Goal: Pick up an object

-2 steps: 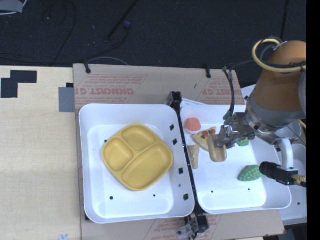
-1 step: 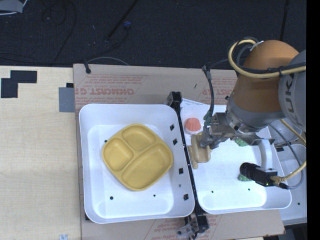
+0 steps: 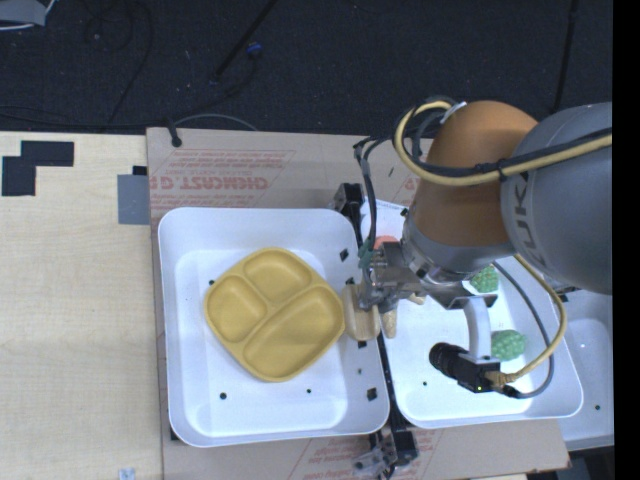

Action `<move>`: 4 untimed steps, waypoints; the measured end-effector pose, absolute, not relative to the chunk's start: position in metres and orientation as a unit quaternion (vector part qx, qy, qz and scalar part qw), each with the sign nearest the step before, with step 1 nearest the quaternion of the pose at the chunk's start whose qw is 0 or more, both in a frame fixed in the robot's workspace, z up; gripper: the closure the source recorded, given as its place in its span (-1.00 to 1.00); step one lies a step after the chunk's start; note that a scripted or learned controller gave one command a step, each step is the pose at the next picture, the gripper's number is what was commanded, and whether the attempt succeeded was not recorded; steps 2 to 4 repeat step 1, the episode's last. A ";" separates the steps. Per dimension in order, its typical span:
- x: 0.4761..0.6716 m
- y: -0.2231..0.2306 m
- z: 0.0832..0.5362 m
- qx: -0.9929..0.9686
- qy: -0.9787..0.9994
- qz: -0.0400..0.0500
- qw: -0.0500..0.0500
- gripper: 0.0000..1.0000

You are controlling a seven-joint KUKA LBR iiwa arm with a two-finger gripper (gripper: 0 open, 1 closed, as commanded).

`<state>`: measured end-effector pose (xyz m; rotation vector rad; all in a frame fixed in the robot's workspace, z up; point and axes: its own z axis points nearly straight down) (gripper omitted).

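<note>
Leftmost, on the table (image 3: 70, 298), a white bin (image 3: 190, 408) holding the yellow divided plate (image 3: 275, 313), flat, face up, set cornerwise. Main ridge across it running lower left to upper right, with two small wells on the upper-left side and one large well on the lower-right; no clear long axis otherwise. Just right of the plate, gripper (image 3: 375, 323) over the adjoining bin rims, pale fingers (image 3: 361, 325) narrowly parted, holding nothing; contact with the plate's edge hard to judge. Further right of the plate, second white bin (image 3: 430, 396), largely covered by the grey arm (image 3: 560, 198). Well right of the plate, upper green lump (image 3: 485, 281) and lower green lump (image 3: 508, 345), both partly hidden, shapes unclear.
</note>
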<state>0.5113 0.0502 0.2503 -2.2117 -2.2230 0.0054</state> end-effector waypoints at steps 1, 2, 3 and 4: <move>0.506 0.108 0.251 -0.705 -0.709 0.001 0.002 1.00; 0.506 0.108 0.251 -0.705 -0.709 0.001 0.002 1.00; 0.506 0.108 0.251 -0.705 -0.709 0.001 0.002 1.00; 0.506 0.108 0.251 -0.705 -0.709 0.001 0.002 1.00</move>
